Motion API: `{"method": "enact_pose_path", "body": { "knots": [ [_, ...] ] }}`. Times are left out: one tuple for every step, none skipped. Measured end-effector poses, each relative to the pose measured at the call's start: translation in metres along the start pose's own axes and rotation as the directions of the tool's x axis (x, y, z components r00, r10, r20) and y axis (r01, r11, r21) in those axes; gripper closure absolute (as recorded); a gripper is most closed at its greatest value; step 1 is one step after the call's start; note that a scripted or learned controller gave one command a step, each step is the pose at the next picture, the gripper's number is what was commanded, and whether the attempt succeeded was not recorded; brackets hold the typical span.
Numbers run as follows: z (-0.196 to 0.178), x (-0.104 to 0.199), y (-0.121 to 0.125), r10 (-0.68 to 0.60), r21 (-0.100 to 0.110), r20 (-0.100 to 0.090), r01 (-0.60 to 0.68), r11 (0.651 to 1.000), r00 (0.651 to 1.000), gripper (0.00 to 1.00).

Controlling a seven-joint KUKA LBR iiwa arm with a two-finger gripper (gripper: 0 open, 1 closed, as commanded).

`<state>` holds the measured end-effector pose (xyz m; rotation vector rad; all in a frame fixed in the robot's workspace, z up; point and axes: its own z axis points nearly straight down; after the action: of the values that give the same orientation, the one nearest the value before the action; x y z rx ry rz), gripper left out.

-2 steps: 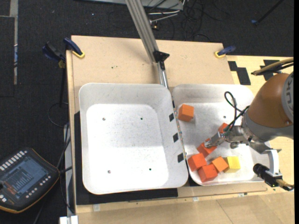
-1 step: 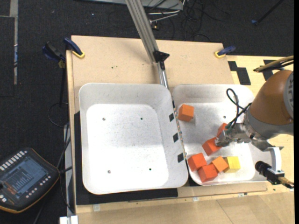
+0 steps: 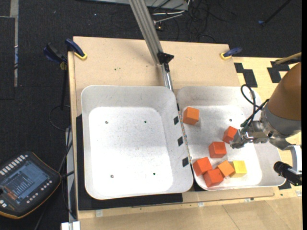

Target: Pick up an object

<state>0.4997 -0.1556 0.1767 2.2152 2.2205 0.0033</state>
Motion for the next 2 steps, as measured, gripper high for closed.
{"method": "enact_pose_path", "body": {
  "knots": [
    [-0.0619,0.0011,0.0080,-0.002,-0.003,0.001,0.002,1.000,1.000,1.00],
    [-0.0678,0.0012,0.0089,-0.001,0.003,-0.001,0.001,1.000,1.000,1.00]
  ]
}}
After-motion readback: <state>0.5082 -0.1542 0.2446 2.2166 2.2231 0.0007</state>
